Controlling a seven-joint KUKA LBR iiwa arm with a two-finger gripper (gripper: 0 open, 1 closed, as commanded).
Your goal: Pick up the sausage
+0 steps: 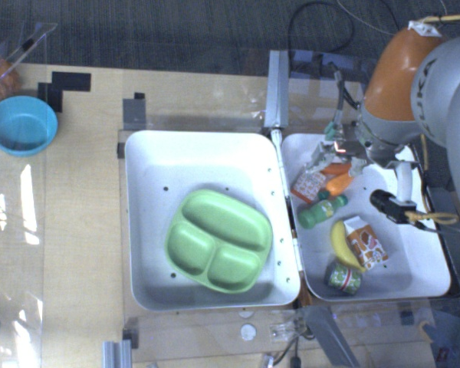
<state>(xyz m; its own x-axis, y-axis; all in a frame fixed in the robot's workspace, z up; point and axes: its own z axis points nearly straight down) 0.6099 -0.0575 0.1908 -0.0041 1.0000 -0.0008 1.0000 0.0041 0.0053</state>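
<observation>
The counter carries two white bins side by side: the left bin holds a green divided tray, and the right bin holds a crowd of small items. The grey arm reaches in from the right, and its end effector sits low over the far left part of the right bin; whether it is open or closed I cannot tell. Just below it lie a red-and-white packet and an orange piece, which I take to be the sausage (it is partly hidden, so this is a guess). The main risk is a wrong grasp: packet and sausage touch, a green bottle lies just beside them, so a descent slightly off could pinch the packet or push the sausage against the bin wall. A banana, a small carton and a green can lie nearer the front, well apart.
</observation>
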